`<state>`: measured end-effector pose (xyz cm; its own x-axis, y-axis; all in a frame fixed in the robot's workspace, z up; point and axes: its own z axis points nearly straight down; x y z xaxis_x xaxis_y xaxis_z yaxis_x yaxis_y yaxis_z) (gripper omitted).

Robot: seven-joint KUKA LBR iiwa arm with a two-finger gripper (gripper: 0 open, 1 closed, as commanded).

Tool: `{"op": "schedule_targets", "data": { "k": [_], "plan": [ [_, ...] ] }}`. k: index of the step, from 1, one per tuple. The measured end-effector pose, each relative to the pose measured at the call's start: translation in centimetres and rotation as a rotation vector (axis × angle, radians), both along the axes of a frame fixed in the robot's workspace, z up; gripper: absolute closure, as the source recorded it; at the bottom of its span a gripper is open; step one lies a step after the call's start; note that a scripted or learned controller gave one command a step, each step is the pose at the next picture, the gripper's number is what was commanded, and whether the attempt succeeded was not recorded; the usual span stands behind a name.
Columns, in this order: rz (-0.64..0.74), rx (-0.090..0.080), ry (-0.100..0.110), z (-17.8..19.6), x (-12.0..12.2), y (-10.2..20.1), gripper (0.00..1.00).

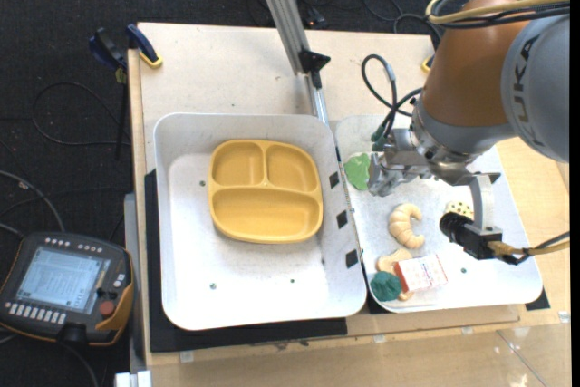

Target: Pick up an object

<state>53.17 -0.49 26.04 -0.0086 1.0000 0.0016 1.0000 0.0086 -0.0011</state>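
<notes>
In the right bin (pixel 507 281), my gripper (pixel 382 179) is down near the far left corner. A light green object (pixel 357 169) lies right beside it on its left; whether they touch I cannot tell. A beige croissant-shaped piece (pixel 407 225) lies in front of the gripper, apart from it. Nearer the front edge sit a small red-and-white box (pixel 422 274) and a dark green lump (pixel 387 285). A small pale cube with dots (pixel 460 209) lies to the right of the croissant piece.
The left bin (pixel 181 285) holds a yellow divided plate (pixel 265 190). A slanted metal pole (pixel 285 4) crosses above the bench's back edge. The arm's bulky orange-brown wrist (pixel 471 77) hangs over the back of the right bin.
</notes>
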Motion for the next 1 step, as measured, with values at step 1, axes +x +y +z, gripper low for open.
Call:
{"op": "schedule_targets", "data": {
  "k": [1],
  "plan": [
    [-0.001,0.0,0.002,-1.13,-1.93,5.79,1.0]
  ]
}}
